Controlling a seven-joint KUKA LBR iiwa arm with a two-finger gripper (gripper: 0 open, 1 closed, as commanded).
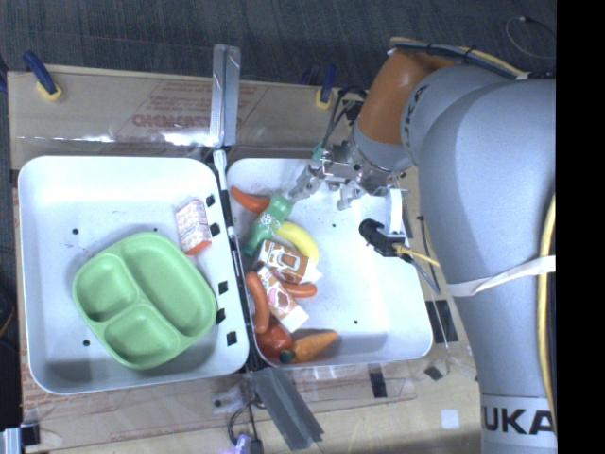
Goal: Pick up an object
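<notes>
My gripper (327, 189) hangs over the far part of the right bin (378, 310), its fingers spread open with nothing between them. Just to its left and nearer the camera lies a green bottle (268, 219), close to the left fingertip (305, 187). A yellow banana (302, 239) lies beside the bottle, with a small printed carton (284, 259) under it. An orange sausage (249, 199) rests against the bin's left wall. Nearer the front lie a hot dog (257, 301), a second packet (284, 303), a red item (273, 340) and a carrot (313, 345).
The left bin (57, 206) holds a green divided plate (144, 298) and a small orange-and-white packet (192, 225). A raised divider (227, 253) separates the two bins. The arm's grey body (482, 206) looms over the right bin's right edge.
</notes>
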